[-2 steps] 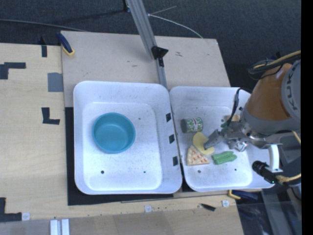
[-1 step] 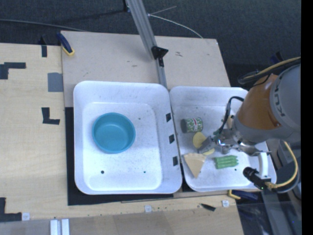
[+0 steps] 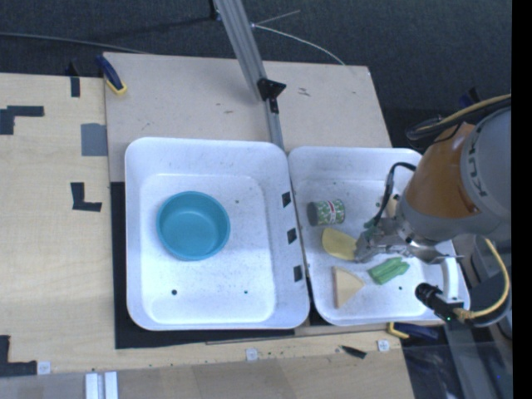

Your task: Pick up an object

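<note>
The gripper (image 3: 366,250) is down inside the right bin (image 3: 357,166), and from where I stand its fingers are a dark tangle of metal; I cannot tell whether they are spread or pressed together. Its tip sits right against the edge of the yellow rounded piece (image 3: 337,243), touching or very nearly so, with nothing clearly caught between the fingers. Counting what lies in the right bin, I see four things: one small green-and-white can (image 3: 327,213) lying on its side, above the gripper's tip; the one yellow rounded piece, pale and flattish, just left of the tip; one green oblong piece (image 3: 388,269), just below and to the right of the tip; and one cream wedge (image 3: 346,284) shaped like a triangle, below the tip and close under the yellow piece. The grey arm (image 3: 449,185) with its orange band looms over the right side of that bin. To the left of the right bin, and touching it along one side, stands the left bin (image 3: 208,155), which holds one blue bowl (image 3: 194,225), upright and round.
</note>
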You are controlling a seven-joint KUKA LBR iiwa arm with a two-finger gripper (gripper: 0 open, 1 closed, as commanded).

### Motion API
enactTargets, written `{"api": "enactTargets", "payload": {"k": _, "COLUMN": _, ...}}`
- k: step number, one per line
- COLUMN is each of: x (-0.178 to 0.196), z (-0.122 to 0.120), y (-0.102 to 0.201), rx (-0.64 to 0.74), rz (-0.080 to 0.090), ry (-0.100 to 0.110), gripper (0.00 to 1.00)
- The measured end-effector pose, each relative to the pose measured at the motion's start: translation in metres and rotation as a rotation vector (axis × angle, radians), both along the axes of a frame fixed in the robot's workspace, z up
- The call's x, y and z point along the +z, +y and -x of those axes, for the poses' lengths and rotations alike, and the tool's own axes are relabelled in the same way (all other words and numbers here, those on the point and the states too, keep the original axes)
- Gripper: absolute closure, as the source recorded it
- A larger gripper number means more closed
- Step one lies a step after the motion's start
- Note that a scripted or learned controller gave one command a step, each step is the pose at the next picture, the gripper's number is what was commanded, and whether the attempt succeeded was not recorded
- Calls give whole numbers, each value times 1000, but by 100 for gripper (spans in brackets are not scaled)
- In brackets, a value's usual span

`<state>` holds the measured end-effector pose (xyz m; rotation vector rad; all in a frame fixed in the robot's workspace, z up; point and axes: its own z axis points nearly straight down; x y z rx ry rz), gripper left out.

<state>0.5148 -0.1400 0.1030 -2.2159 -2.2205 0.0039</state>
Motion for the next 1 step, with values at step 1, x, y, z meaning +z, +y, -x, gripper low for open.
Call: {"api": "enactTargets", "payload": {"k": 1, "x": 58, "z": 3, "y": 8, "rx": 0, "rz": 2, "ry": -6, "gripper": 100}}
